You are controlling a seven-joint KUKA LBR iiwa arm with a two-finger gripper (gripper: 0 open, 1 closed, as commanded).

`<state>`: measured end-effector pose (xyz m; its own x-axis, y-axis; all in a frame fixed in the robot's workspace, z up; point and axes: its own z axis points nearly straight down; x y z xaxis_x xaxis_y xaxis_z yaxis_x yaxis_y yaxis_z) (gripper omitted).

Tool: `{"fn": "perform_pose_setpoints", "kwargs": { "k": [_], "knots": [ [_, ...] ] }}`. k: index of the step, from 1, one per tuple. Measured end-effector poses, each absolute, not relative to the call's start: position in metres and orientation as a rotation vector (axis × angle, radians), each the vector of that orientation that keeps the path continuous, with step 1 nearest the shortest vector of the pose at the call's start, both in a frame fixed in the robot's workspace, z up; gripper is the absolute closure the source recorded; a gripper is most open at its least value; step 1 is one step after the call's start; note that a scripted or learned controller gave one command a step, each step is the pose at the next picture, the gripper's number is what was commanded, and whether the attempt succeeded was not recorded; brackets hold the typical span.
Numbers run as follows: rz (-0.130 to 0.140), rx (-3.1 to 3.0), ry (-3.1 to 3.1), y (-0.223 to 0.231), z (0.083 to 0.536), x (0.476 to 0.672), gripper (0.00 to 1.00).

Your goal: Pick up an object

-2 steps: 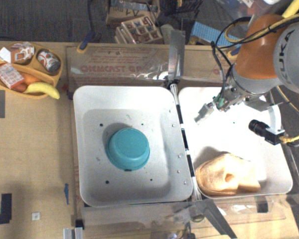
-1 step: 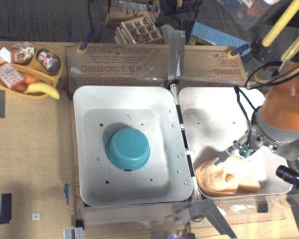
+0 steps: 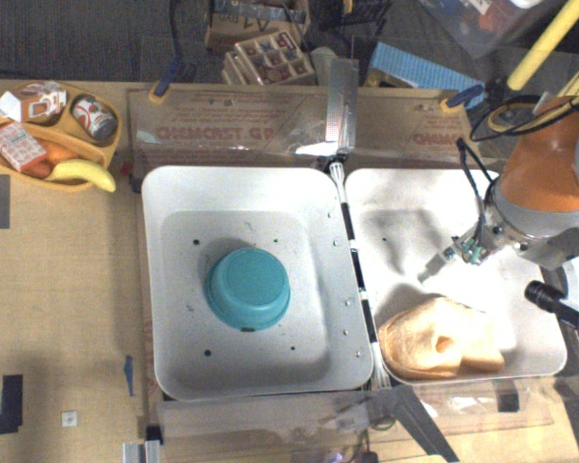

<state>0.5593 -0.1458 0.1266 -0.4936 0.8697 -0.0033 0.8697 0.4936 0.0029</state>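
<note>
A teal bowl (image 3: 249, 287) lies upside down in the middle of the left bin (image 3: 174, 201). A tan, bread-like lump (image 3: 434, 338) rests against the front wall of the right bin (image 3: 396, 196). My gripper (image 3: 434, 268) hangs over the middle of the right bin, slanting down and to the left from the orange-banded wrist (image 3: 550, 177). It is a little above and behind the tan lump, apart from it, and nothing shows in it.
A yellow tray (image 3: 48, 143) with toy food and a banana sits on the bench at the far left. A cardboard wall (image 3: 241, 128) runs behind both bins. Boxes and cables crowd the floor beyond it.
</note>
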Motion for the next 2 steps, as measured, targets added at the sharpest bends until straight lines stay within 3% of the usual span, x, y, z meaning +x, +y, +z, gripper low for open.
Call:
{"fn": "perform_pose_setpoints", "kwargs": {
  "k": [1,2],
  "knots": [
    [0.001,1.844,2.537,-0.168,0.175,0.556,0.0],
    [0.006,1.699,2.632,-0.147,0.088,0.529,0.0]
  ]
}}
